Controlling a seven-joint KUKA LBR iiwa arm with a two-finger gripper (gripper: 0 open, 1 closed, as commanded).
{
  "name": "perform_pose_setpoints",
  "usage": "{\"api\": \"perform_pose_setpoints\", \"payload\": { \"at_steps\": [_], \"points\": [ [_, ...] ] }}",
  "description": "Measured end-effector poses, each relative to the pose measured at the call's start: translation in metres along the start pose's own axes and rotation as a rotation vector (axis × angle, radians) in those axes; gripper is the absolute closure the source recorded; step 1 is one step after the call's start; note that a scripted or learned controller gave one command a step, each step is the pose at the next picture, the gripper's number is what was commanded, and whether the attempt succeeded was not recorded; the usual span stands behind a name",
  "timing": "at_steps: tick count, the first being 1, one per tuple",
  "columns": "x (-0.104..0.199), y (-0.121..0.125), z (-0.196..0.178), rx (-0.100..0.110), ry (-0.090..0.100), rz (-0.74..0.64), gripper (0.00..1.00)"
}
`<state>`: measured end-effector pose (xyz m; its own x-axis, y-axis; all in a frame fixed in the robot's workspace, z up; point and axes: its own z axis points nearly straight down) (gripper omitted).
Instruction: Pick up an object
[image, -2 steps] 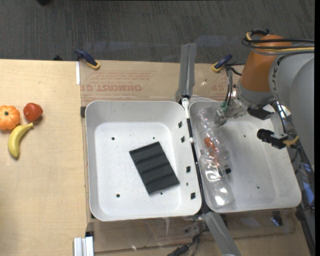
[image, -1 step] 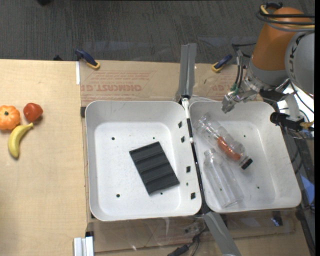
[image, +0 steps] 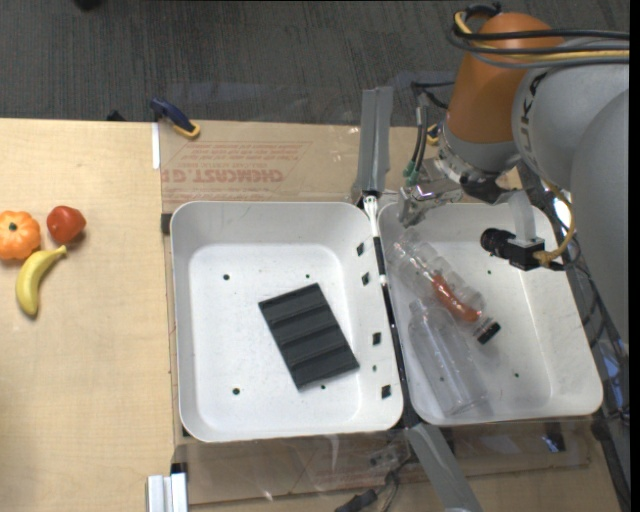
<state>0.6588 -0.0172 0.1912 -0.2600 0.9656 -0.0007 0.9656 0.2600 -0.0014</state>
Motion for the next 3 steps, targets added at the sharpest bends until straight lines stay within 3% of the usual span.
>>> {"api": "perform_pose_setpoints", "payload": {
  "at_steps": [1, 2, 3],
  "points": [
    [0.000, 0.000, 0.000, 0.000, 0.000, 0.000, 0.00],
    [-0.085, -0.023, 0.027, 0.000, -0.001, 0.017, 0.00],
    [-0.075, -0.058, 0.055, -0.040, -0.015, -0.059, 0.00]
  ]
}}
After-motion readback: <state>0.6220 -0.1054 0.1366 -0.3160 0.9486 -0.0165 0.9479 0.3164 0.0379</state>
